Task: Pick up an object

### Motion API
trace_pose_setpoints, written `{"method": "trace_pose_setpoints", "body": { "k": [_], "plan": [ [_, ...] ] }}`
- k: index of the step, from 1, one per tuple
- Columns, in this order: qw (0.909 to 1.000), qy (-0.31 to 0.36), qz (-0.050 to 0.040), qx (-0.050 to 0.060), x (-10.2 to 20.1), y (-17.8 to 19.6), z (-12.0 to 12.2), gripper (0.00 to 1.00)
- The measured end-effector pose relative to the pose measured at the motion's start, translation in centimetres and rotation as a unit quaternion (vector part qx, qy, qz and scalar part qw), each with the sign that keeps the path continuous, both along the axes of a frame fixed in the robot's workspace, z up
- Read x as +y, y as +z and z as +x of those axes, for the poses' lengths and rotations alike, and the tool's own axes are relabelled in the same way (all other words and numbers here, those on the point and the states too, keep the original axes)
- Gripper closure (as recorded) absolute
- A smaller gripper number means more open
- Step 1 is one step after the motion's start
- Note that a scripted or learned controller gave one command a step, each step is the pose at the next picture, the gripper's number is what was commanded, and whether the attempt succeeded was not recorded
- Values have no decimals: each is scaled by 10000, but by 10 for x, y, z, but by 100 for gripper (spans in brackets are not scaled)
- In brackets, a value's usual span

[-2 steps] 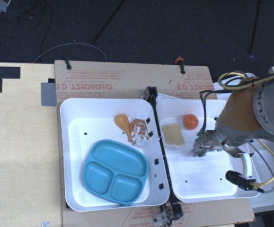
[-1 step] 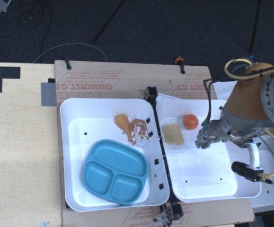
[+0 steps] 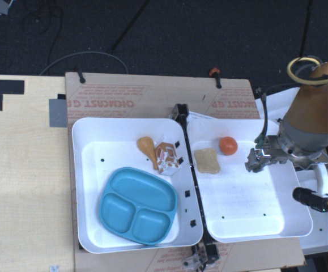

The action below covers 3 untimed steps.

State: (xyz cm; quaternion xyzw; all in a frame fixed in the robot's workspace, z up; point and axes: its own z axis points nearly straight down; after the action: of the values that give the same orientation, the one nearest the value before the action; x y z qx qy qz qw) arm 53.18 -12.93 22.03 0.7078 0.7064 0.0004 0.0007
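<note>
In the right bin (image 3: 248, 220) lie a small red-orange tomato (image 3: 228, 145) and a flat tan sponge-like piece (image 3: 207, 161) near the far left corner. My gripper (image 3: 255, 162) hangs over the right bin's right half, a short way right of the tomato and apart from it. Nothing shows between its fingers. The left bin (image 3: 87, 152) holds a blue divided plate (image 3: 138, 205), a tan wooden spoon (image 3: 148, 149) and a small brown-and-white packet (image 3: 167, 157).
The arm's grey and orange body (image 3: 308, 118) covers the right bin's right rim. A black divider (image 3: 189, 174) runs between the bins. Cardboard (image 3: 152, 98) lies under both bins, and a pale wooden bench (image 3: 22, 169) stretches left.
</note>
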Motion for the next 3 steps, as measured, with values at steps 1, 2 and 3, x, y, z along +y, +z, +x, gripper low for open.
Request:
{"method": "trace_pose_setpoints", "body": {
  "k": [1,2,3],
  "plan": [
    [10000,14,-1,-9,-1,50,1,100],
    [10000,31,11,16,46,53,16,100],
    [10000,27,9,21,91,51,23,100]
  ]
}}
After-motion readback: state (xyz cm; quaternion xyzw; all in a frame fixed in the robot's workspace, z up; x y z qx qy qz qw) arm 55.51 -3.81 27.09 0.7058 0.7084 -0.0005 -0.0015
